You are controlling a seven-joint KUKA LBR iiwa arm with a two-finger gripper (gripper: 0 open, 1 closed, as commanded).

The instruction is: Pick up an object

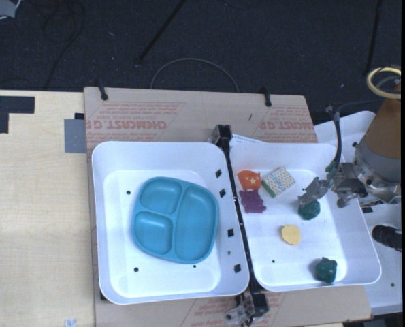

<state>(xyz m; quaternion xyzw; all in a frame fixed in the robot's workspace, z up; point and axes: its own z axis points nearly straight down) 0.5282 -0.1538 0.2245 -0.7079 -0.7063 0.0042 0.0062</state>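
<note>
Nearest the camera, in the right-hand bin (365,278), a dark teal lump (326,270) sits close to the near wall. A little farther in lies a flat yellow disc (290,234), alone on bare white floor. Beyond that, a second teal lump (310,210) sits toward the bin's right side, and the gripper (314,191) hangs directly over it, the grey arm (379,162) coming in from the right. One grey finger slants down toward the lump's far-left edge. I cannot tell from here whether the fingers are spread or closed, and nothing shows the lump between them.

Left of it, against the divider, are a purple piece (253,201), an orange piece (249,179) just behind it, and a small speckled block (278,181) beside that. The left bin (103,251) holds a blue divided tray (174,218).

The teal lump under the gripper looks the likely target. To do this well, I'd judge the fingers should straddle it squarely and come down low before closing, since a rounded, lumpy shape may squirt sideways if caught on one edge. It has clear floor around it, so there's room to centre.
</note>
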